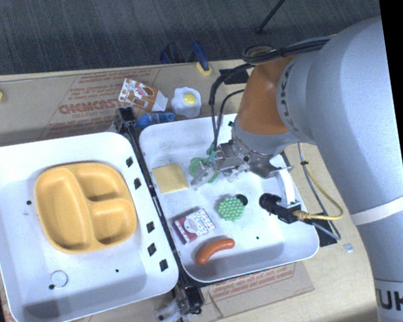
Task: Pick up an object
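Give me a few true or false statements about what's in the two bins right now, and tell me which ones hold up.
1. The yellow divided tray lies in the left bin. True.
2. The orange sausage lies in the left bin. False: it lies in the right bin, near its front edge.
3. The green ball sits in the right bin, beside the red packet. True.
4. The gripper hangs over the left bin. False: it is over the right bin, next to the yellow block.
5. The yellow block rests on the divided tray. False: it lies on the right bin's floor.
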You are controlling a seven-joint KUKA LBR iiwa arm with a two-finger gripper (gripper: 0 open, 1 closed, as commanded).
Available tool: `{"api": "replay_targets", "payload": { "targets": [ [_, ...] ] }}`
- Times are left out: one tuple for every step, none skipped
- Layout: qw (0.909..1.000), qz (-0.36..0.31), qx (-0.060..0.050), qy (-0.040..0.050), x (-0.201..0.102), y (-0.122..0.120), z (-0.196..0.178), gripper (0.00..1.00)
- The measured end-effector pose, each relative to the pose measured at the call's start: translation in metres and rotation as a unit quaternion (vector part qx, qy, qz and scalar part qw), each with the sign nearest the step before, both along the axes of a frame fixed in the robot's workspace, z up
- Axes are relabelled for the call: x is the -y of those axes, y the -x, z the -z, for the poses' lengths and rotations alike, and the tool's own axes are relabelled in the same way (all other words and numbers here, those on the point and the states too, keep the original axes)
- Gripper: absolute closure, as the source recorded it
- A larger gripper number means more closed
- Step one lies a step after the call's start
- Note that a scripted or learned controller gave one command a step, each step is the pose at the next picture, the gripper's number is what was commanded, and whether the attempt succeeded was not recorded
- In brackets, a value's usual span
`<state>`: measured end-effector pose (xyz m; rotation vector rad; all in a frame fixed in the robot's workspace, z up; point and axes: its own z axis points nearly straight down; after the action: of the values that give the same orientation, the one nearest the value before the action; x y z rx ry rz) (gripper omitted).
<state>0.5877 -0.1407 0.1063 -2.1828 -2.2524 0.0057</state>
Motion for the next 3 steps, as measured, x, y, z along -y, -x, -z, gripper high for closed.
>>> {"api": "replay_targets", "payload": {
  "targets": [
    [0.9945,-0.105,0.003,0.0002,-0.044,-0.029,0.014,0.00],
    [0.9992,-0.041,0.001,-0.0001,-0.032,0.033,-0.036,0.00],
    [0.9992,0.039,0.001,0.0004,-0.015,-0.032,0.015,0.00]
  ]
}}
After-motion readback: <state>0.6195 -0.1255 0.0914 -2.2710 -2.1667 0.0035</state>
